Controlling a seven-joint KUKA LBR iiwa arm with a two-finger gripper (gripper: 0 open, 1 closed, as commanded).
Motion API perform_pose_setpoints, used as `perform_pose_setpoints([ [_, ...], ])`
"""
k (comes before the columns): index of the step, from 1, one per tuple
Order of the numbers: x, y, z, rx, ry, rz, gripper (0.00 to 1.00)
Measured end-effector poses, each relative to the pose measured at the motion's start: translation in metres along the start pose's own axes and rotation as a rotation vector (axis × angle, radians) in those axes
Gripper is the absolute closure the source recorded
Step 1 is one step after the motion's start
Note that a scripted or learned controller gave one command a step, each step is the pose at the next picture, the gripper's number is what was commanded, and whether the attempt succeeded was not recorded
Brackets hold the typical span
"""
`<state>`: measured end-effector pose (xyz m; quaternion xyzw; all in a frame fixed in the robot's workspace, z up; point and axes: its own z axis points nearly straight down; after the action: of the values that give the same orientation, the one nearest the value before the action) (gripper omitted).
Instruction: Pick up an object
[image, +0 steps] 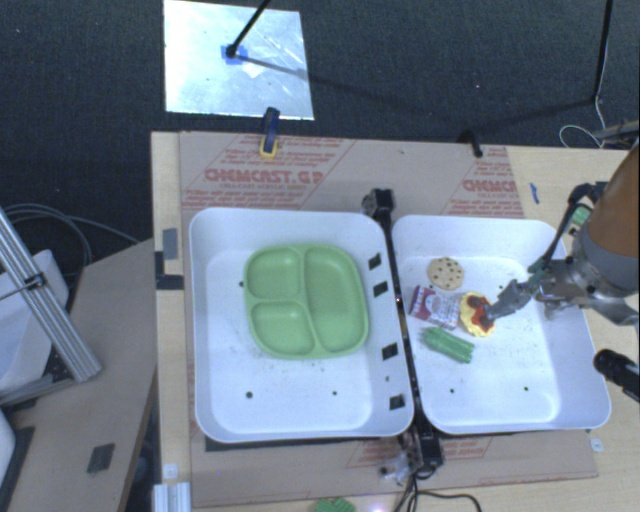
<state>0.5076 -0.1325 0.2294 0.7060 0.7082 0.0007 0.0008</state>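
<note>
The fingers (497, 306), whether spread or pinching I cannot tell, touch the yellow-red toy (476, 314).

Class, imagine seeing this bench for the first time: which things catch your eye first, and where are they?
A pale green divided plate sits mid-left bin. In the right bin, a cookie, a red-and-white packet, a green item and a yellow-red toy cluster, with the gripper at the toy.
</note>
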Motion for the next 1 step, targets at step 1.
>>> perform_pose_setpoints([
  [1,0.0,0.0227,0.0207,-0.001,-0.001,-0.002,0.0],
])
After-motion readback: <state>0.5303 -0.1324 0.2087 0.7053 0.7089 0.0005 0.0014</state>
